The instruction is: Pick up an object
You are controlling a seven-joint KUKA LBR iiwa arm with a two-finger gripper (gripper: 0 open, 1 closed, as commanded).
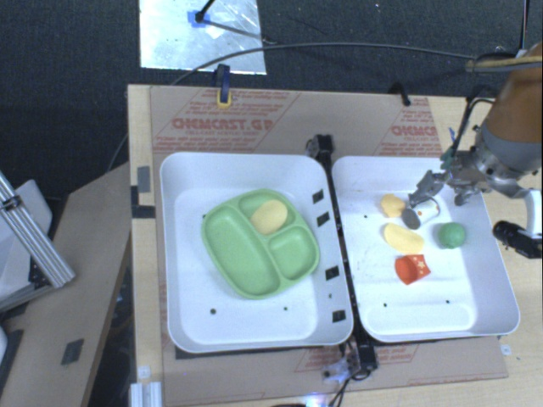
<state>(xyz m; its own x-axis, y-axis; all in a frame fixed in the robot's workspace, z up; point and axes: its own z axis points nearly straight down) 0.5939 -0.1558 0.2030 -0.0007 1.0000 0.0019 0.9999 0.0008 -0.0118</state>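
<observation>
- Yellow pieces lie in the right bin (484, 312): a small round one (392, 204) toward the bin's far left, and a longer one (404, 238) just nearer the camera, its long axis running left to right with a slight slant.
- Beside them sit a green ball (452, 235) to the right and a red piece (412, 269) nearest the camera.
- Reaching in from the right, the gripper (417, 208) hangs over the middle of that bin, between the small yellow piece and the ball.
- Its tip sits just right of the small yellow piece and just above the long one in the view; either looks the likeliest pick.
- How wide the fingers stand I cannot tell; the tips blur into one grey shape, and nothing shows between them.
- Over in the left bin (191, 312), a green tray (246, 261) carries another yellow piece (270, 216), well apart from the gripper.
</observation>
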